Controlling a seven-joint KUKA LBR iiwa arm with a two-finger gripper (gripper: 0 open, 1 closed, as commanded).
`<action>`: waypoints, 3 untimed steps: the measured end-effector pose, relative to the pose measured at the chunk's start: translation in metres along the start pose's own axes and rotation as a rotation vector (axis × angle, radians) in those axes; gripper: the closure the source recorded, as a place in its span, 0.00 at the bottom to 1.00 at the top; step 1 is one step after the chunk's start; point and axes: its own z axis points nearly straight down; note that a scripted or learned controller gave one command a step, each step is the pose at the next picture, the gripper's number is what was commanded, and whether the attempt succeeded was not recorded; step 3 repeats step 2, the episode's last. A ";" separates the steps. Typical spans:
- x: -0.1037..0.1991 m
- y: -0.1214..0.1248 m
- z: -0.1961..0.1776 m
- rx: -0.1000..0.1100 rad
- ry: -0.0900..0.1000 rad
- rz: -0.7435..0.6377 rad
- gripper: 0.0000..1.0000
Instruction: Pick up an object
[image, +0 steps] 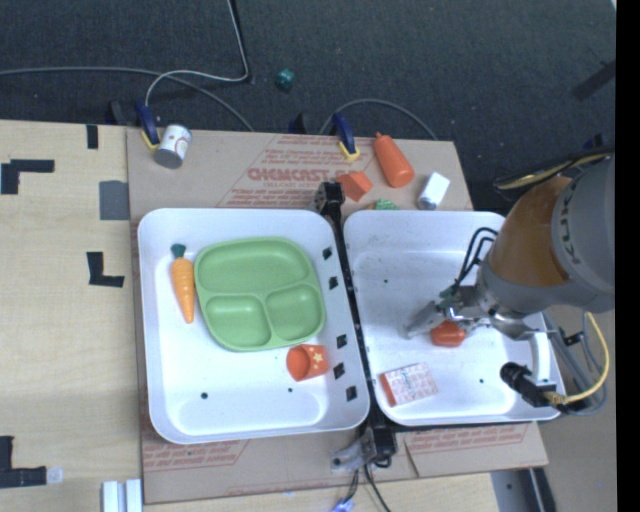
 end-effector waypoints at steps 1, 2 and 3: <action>-0.001 0.001 -0.010 -0.002 -0.003 0.000 1.00; 0.068 0.012 -0.098 0.003 0.002 -0.002 1.00; 0.068 0.012 -0.098 0.003 0.002 -0.002 1.00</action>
